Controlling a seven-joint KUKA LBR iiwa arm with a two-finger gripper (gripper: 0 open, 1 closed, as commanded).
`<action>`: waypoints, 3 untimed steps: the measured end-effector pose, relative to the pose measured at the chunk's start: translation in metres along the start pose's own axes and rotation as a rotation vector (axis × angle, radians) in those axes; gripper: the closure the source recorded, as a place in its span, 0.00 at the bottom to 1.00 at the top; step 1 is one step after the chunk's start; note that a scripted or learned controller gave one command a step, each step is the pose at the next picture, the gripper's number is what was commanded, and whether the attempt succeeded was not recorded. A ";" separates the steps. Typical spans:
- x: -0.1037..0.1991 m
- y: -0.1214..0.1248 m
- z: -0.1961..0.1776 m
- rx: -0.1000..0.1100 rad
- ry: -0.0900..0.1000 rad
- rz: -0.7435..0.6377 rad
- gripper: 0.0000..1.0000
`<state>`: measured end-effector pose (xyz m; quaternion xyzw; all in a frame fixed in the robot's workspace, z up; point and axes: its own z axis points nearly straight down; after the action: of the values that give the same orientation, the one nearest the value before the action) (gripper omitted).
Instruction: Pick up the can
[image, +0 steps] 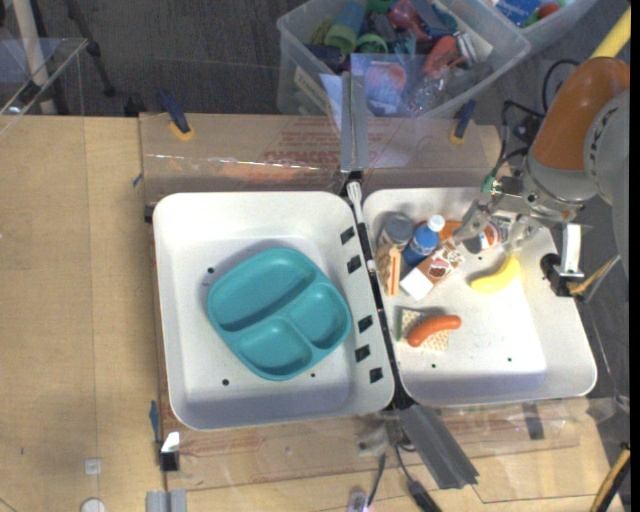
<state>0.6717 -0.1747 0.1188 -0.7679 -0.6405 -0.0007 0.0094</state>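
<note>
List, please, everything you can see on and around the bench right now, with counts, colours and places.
Bins: two, white, side by side on the bench.
Divided plate: one, teal, in the left bin.
Can: one, grey, far left corner of the right bin.
Bottle: one, blue with white cap, beside the can.
Banana: one, yellow, middle of the right bin.
Hot dog: one, orange-red, near side of the right bin.
Small carton: one, white and red, left of the banana.
Clear tub: one, holding mixed colourful items, behind the bins.
Arm: one, grey with orange band, at right.
Gripper: one, above the right bin's far side.
</note>
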 end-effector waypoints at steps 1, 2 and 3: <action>0.001 -0.002 -0.008 0.011 0.001 -0.002 1.00; 0.001 0.000 -0.010 0.004 0.000 -0.003 0.00; -0.021 0.006 0.026 -0.015 0.006 0.094 0.00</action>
<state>0.6737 -0.1964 0.0920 -0.7972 -0.6036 -0.0074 0.0055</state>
